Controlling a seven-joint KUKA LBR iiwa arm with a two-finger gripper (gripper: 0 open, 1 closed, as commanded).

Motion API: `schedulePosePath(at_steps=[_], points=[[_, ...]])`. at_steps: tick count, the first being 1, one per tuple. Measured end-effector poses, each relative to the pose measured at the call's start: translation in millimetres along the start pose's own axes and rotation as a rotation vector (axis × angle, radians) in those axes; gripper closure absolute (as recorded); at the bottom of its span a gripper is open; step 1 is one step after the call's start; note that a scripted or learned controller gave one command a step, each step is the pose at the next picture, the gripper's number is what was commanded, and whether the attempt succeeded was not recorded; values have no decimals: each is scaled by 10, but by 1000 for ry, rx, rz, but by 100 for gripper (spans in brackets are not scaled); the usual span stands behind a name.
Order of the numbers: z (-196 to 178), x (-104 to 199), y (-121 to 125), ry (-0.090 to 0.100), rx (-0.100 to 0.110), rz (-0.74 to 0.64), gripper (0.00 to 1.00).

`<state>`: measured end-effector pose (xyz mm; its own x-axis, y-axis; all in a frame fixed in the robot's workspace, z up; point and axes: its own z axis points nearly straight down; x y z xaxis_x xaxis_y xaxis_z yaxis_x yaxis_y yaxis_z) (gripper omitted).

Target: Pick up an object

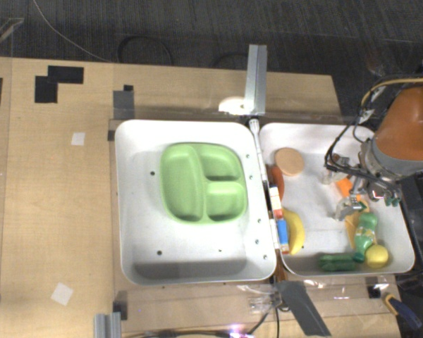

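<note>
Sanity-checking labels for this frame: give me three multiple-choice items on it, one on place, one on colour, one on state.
1. Where is the green divided tray?
A. left bin
B. right bin
C. on the bench outside the bins

2. What colour is the round disc near the right bin's top?
A. blue
B. tan
C. black

3. How does the banana lie?
A. in the hand
B. on the tray
C. on the right bin's floor by the divider

Answers: 1 A, the tray sits in the left bin. 2 B, the disc is tan. 3 C, the banana rests on the bin floor, apart from the hand.
</note>
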<state>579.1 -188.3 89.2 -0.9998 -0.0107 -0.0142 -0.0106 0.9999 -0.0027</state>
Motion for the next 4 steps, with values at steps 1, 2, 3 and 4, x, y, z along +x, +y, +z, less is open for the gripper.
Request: schedulePosePath(at_steps=[1, 2, 3, 4], points=[[-13, 516, -174, 0, 1, 129, 0], [-17, 649, -163, -4, 2, 175, 0], [-27, 864, -29, -6, 4, 152, 0], [-28, 862, -8, -7, 6, 135, 0]])
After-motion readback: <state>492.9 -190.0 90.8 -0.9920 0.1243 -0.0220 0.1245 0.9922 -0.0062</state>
